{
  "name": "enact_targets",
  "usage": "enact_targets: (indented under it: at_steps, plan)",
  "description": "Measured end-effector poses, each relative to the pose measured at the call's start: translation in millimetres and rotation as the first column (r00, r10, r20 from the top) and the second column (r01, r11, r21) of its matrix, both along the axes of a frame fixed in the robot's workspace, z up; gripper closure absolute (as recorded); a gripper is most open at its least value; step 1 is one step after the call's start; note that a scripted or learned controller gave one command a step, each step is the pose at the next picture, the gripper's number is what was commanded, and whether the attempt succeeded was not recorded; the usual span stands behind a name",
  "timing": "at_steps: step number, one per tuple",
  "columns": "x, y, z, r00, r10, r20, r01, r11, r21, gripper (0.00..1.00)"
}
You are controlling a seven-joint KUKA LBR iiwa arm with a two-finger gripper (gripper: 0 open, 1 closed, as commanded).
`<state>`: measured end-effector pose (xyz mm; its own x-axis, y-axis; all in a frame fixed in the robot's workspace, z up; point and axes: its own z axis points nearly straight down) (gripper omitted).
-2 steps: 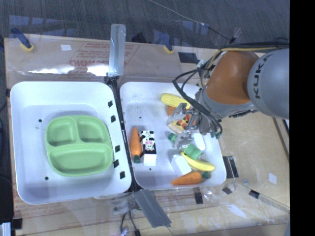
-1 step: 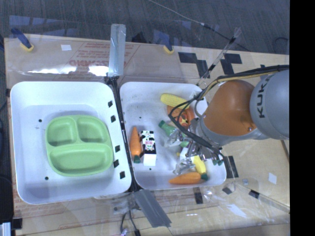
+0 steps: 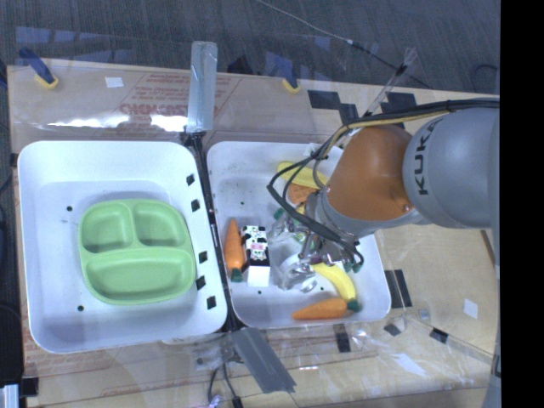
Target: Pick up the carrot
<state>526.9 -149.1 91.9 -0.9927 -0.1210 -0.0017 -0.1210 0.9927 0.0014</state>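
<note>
Near carrot: you see an orange tapered carrot lying almost level along the front edge of the right shallow white bin, its green stub end pointing right.
Banana: you find a yellow curved banana just behind that carrot, its lower tip close to the carrot's right end.
Gripper: your metal two-finger gripper hangs low in the middle of the right bin, just left of the banana; whether the claw is parted or clenched you cannot tell, because cables and glare blur it, and nothing shows plainly between its tips.
Small box: you see a small white block with black markings just left of the gripper.
Second carrot: you have another orange carrot lying front to back near the bin's left wall, beside the small box, green end toward the front.
Green tray: you see a light green plastic plate with three compartments resting in the left shallow white bin.
Arm: your grey arm with its orange band comes in from the right, above the far half of the right bin, hiding yellow and orange items beneath it.
</note>
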Motion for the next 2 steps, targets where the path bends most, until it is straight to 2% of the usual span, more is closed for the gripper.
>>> enact_targets:
  at_steps: [1,2]
  plan:
    - [-31,16,5,0.985,0.174,0.009,-0.174,0.985,-0.021,0.00]
    - [-40,-55,2,0.988,-0.152,0.006,0.152,0.988,-0.001,0.00]
